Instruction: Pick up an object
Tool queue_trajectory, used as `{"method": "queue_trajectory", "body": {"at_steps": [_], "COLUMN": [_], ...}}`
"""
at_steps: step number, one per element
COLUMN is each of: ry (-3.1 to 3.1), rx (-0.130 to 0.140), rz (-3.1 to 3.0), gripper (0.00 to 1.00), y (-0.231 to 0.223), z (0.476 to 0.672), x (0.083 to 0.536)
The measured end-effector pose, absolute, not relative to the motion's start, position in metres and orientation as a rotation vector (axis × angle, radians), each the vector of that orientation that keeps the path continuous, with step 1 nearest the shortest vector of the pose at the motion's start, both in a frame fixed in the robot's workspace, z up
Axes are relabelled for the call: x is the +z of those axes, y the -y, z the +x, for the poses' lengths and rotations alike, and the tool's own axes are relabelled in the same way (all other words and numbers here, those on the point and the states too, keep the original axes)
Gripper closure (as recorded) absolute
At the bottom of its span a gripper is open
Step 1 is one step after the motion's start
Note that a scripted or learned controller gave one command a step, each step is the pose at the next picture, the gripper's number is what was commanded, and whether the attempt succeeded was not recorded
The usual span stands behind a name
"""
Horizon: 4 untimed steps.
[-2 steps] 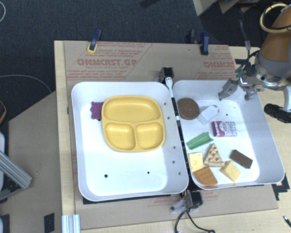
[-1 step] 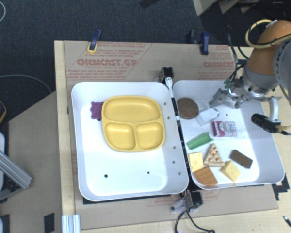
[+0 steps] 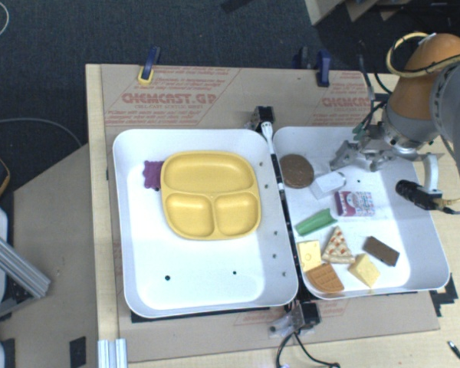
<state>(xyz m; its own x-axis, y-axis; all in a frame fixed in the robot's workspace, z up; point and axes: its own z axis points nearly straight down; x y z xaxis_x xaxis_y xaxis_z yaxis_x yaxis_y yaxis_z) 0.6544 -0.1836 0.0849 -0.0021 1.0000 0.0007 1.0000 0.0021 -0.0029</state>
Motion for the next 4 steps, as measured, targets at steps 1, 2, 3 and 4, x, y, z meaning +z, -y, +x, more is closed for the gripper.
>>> {"method": "queue_trajectory", "body": {"at_steps": [1, 2, 3, 4], "ry": [2.226, 2.227, 2.226, 2.227], "rx": [0.001, -0.005, -0.004, -0.004], "rz": [-2.218, -2.225, -2.226, -2.225], "gripper": [1.0, 1.0, 1.0, 1.0], "y": [0.183, 0.185, 0.192, 0.192], "z": [0.655, 0.659, 0.66, 0.661], "x": [0.096, 0.14, 0.186, 0.228]}}
